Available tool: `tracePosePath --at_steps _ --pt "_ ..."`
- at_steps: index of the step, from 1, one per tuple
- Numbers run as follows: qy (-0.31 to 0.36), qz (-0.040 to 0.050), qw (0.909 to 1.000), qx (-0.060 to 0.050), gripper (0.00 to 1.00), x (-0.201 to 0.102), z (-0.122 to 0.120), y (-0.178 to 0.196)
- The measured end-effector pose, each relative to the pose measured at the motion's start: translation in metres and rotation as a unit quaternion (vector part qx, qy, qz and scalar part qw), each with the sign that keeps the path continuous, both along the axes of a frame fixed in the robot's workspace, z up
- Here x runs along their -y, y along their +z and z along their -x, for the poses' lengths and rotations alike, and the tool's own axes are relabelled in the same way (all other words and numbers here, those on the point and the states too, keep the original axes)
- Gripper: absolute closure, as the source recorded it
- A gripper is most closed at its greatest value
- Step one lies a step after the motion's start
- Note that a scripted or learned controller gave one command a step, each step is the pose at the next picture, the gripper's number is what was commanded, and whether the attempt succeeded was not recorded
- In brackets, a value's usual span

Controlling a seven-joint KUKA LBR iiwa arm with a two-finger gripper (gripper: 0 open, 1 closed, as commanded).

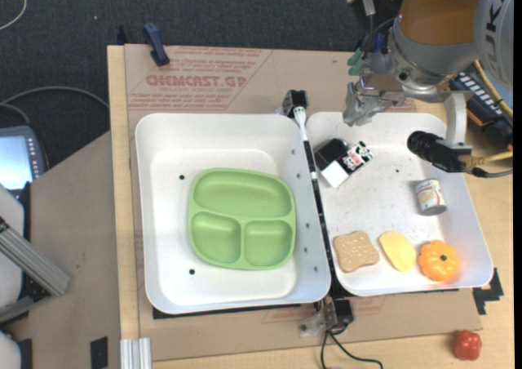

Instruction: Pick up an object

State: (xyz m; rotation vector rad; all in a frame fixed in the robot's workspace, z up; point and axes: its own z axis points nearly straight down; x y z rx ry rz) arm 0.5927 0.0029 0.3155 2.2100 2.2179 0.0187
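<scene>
While the gripper hangs over the far end of the right bin, nothing is in its grasp. From this slanted camera view I can't tell whether it stands open or closed.

The closest candidates lie just below it. A black box with a white label sits tilted against the wall shared with the left bin, and a small black-and-white patterned piece is just beside it. Further down the bin there is a small can on its own, and along the near edge a slice of toast, a yellow piece and an orange toy pumpkin. The green divided plate has the left bin to itself.

I see two risks. The box is so tight to the wall that a descent there could land on the rim or skid the box away. Its patterned neighbour is close enough to get nudged or caught along with it. The can may well roll off if clipped.

The arm covers the bin's far right corner. The patterned piece is too small to name, and the can's label can't be read.
</scene>
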Motion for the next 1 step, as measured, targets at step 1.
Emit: tracePosePath --at_steps 1 --pt "0.000 -0.0006 0.9999 -0.011 1.00 -0.0360 0.0519 -0.0429"
